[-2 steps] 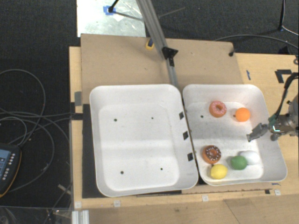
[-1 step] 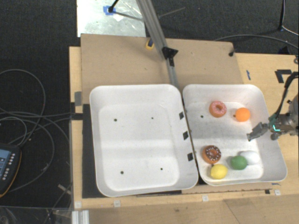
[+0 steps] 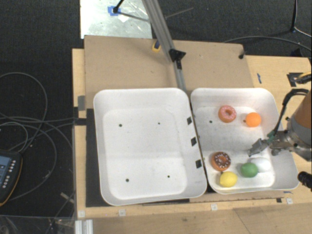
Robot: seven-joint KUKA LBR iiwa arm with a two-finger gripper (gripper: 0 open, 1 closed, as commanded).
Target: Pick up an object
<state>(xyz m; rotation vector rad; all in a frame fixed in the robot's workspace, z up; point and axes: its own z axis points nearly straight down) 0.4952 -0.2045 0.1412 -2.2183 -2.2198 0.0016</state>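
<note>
The right bin (image 3: 204,106) holds a pink-frosted donut (image 3: 227,113), an orange ball (image 3: 253,120), a chocolate donut with sprinkles (image 3: 221,161), a green ball (image 3: 249,169), a yellow lemon-like ball (image 3: 228,179) and a whitish object (image 3: 263,164) next to the green ball. My gripper (image 3: 261,147) reaches in from the right edge, low over the bin's right side, just above the whitish object and the green ball. Nothing shows between its fingers.
The left bin (image 3: 105,106) stands beside the right one, joined by dark clips along the shared edge. A grey pole (image 3: 161,26) slants over the bench's back. Cables and a handheld controller (image 3: 9,169) lie on the floor at left.
</note>
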